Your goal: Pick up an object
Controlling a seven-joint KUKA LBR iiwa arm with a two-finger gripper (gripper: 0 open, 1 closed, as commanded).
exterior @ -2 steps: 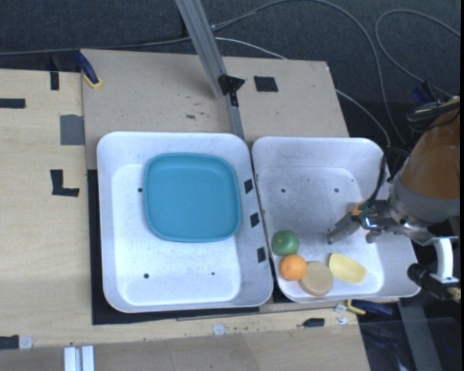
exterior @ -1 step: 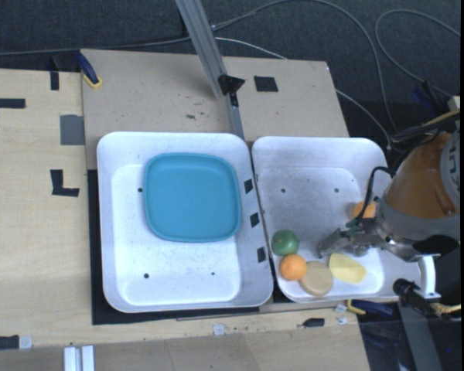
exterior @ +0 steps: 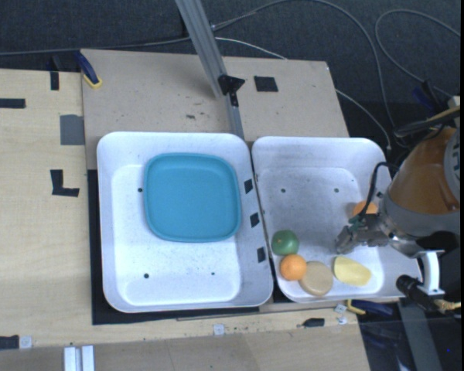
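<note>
In the right bin lie a green ball, an orange ball, a tan round piece and a yellow piece, all along the near edge. A small orange object peeks out by the bin's right wall, partly hidden by the arm. My gripper hangs low over the right side of this bin, just above the yellow piece and right of the green ball. Nothing shows between its fingers.
The left bin holds a blue square plate. A grey metal post slants down to the gap between the bins. Cables run over the dark floor at the top right. The arm's orange band sits by the right bin's wall.
</note>
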